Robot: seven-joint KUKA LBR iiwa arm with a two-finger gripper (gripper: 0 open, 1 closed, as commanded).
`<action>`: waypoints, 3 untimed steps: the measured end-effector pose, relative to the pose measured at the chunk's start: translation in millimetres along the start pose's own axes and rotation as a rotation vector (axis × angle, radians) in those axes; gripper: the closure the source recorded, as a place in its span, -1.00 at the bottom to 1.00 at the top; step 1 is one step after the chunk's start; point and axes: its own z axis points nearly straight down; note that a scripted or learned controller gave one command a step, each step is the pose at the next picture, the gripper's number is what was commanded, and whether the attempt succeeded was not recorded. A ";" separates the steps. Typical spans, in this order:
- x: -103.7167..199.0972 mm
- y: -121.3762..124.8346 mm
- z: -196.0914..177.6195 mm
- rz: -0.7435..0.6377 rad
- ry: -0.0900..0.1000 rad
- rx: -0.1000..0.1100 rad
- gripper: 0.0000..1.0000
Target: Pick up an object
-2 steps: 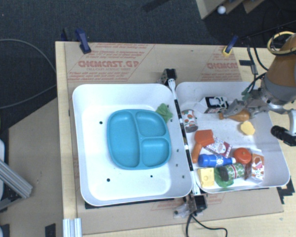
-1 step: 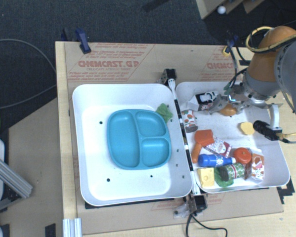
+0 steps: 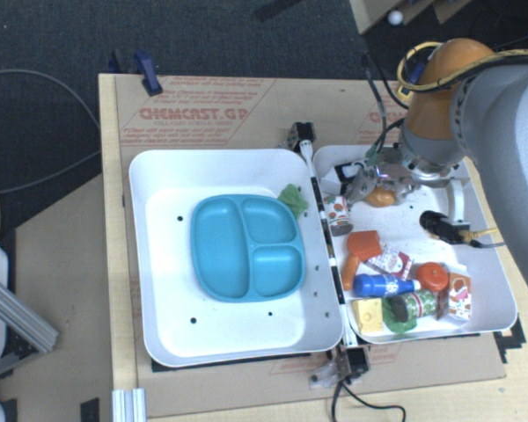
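My gripper [image 3: 370,183] is low over the far left part of the right bin [image 3: 502,310]. A small tan-orange rounded item [image 3: 383,198] lies right beside it, at its near side; whether it is between the fingers I cannot tell. Closer to the front lie an orange block [image 3: 363,244], a red-and-white packet [image 3: 392,260], a blue bottle [image 3: 378,284], a red-capped item [image 3: 432,277], a green can [image 3: 409,307], a yellow block [image 3: 367,316] and a red-and-white carton [image 3: 458,295].
A small red-and-white carton [image 3: 338,214] stands by the wall between the bins. The left bin [image 3: 158,306] holds a blue divided plate [image 3: 246,246] with a green leafy piece [image 3: 292,199] at its far right corner. The arm [image 3: 493,121] fills the right side.
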 end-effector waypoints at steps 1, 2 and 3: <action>-73.3 8.9 -1.7 0.000 0.004 -0.021 -1.00; -104.4 -93.9 0.5 -0.002 0.014 -0.039 -1.00; -106.7 -93.5 -9.9 0.000 0.007 -0.045 1.00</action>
